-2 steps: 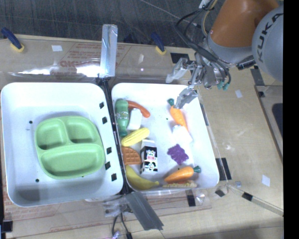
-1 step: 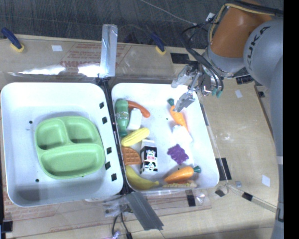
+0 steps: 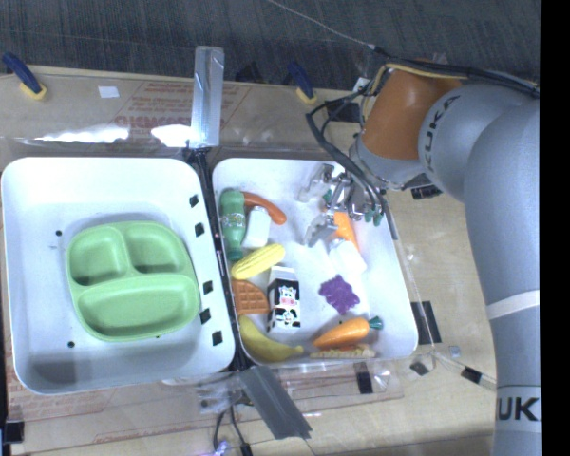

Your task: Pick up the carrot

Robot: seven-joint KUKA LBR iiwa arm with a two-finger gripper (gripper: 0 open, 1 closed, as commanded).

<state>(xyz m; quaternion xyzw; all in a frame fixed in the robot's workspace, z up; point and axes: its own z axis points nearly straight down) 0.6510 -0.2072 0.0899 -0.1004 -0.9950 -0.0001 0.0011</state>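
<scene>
The carrot [image 3: 345, 332], orange with a green top at its right end, lies on its side near the front wall of the right bin [image 3: 399, 274]. My gripper [image 3: 334, 205] hangs low over the back right part of that bin, well behind the carrot. A small orange piece [image 3: 345, 228] sits right under the gripper, touching or just beside it; I cannot tell which. A white item [image 3: 350, 256] lies just in front of that piece.
The right bin also holds a green bottle [image 3: 231, 218], an orange-red stick [image 3: 267, 207], a yellow item [image 3: 257, 260], a cow-print carton [image 3: 285, 304], purple grapes [image 3: 340, 294] and a banana [image 3: 266, 343]. A green divided plate [image 3: 130, 278] lies in the left bin [image 3: 28, 198].
</scene>
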